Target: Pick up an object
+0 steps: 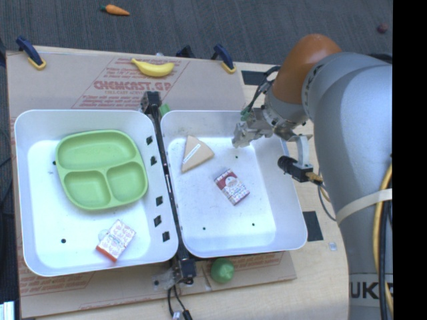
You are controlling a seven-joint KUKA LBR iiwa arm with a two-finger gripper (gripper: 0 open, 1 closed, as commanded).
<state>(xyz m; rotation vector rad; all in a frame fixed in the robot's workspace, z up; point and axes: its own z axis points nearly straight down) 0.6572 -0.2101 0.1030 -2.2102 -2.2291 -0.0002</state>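
Two shallow white plastic bins are seen side by side on a brown cardboard sheet (100, 85) printed in red. The grey arm with its orange band (303, 62) is reached in from the right, and its two-finger gripper (241, 137) is placed over the far right part of the right bin (287, 225), near the far rim. Nothing is seen between its tips; whether the claw is wide or narrow cannot be told from this angle.

In the right bin a pale tan wedge-shaped block (195, 153) is found toward the far left, well left of the gripper and apart from it. A small red and white printed carton (231, 187) is laid flat near the bin's middle, nearer than the gripper and not touched by it.

In the left bin (27, 199) a light green three-compartment plastic tray (100, 169) is set in the middle, and a small orange and white printed packet (115, 239) is laid near the near rim.

A yellow toy banana (153, 67) is placed on the cardboard beyond the bins. A green ball (222, 270) is seen at the near edge, just outside the right bin. A small orange carrot-shaped object (116, 9) is left on the dark floor far away
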